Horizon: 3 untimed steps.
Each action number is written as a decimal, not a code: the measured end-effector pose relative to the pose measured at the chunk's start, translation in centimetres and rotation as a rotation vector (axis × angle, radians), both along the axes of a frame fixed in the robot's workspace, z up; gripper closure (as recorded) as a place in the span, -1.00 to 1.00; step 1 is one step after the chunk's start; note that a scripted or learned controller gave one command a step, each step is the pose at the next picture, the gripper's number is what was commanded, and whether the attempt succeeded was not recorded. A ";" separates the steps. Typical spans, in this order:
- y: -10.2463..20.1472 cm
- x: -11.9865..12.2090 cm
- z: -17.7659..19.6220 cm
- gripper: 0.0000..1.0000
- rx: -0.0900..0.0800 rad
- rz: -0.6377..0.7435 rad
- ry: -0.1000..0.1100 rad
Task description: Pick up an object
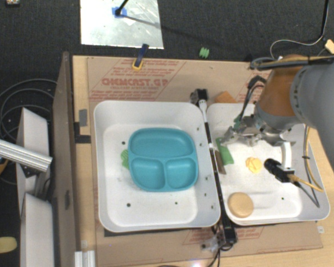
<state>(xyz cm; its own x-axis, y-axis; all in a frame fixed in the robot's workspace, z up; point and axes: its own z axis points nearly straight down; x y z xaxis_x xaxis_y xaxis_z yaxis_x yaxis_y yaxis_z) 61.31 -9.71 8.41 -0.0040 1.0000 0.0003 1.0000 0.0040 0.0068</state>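
In the right bin [278,200], we should centre the gripper [231,137] squarely over the green piece [226,154] before descending; how far open it is, we cannot tell.

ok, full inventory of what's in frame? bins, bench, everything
left bin: 1, white, left side of the bench
right bin: 1, white, touching the left bin's right side
divided plate: 1, teal, middle of the left bin
green scrap: 1, green, peeking from under the plate's left edge
green block: 1, green, right bin, by its left wall
yellow lump: 1, yellow, middle of the right bin
round object: 1, tan, right bin, near-left corner
shiny sheet: 1, silver, floor beyond the bench
arm: 1, grey with an orange band, reaching in from the right
gripper: 1, over the right bin's far half
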 end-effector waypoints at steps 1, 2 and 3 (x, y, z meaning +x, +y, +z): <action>-5.6 5.8 0.2 -1.00 -0.004 -0.003 -0.002; -5.1 0.1 12.5 -1.00 -0.002 -0.005 -0.001; -0.7 -7.0 10.3 -1.00 0.003 -0.003 0.013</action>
